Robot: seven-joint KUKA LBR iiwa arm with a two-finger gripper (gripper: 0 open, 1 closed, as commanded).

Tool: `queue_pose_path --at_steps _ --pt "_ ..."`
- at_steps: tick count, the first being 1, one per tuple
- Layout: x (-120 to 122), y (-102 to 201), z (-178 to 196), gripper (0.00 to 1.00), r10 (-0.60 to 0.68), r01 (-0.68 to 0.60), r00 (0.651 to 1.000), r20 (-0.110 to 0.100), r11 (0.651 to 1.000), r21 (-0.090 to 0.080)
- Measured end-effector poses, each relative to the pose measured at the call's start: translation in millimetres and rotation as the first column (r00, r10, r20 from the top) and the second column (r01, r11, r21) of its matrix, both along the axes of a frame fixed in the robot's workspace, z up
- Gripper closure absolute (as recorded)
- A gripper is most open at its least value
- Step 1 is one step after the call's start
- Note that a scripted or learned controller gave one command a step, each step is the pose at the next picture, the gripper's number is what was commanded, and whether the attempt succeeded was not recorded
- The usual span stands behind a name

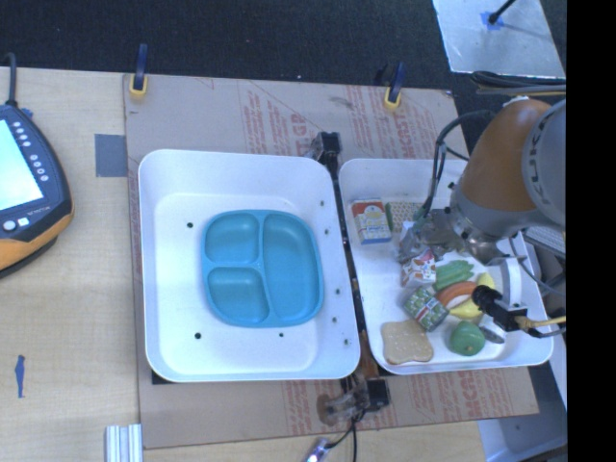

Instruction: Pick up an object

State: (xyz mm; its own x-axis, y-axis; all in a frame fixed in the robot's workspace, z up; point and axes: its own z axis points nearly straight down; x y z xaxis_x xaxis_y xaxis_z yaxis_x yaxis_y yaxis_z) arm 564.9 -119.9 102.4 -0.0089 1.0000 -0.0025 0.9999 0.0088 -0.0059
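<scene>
The right bin (385, 173) holds a heap of toy food. A small red and white carton (371, 221) lies at its upper left, a slice of toast (406, 343) at the lower left and a green apple (467, 338) at the bottom. A patterned can (423, 308), a green vegetable (452, 275), an orange piece (460, 294) and a yellow piece (470, 308) are packed together in the middle. My gripper (423, 241) is low inside this bin, just right of the carton and right above the heap. The grey and orange wrist (500, 166) hides the bin's upper right.
The left bin (159, 258) holds a blue divided plate (262, 268). A teach pendant (29, 186) lies on the bench at the far left. Clamps (140, 75) (393, 85) pin the cardboard at the back. Cables (500, 296) hang beside the arm.
</scene>
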Motion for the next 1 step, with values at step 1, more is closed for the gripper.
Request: queue_pose_path --at_steps 1 --pt "3.1 62.0 89.9 1.0 -0.004 0.004 1.0 0.004 1.0 0.003"
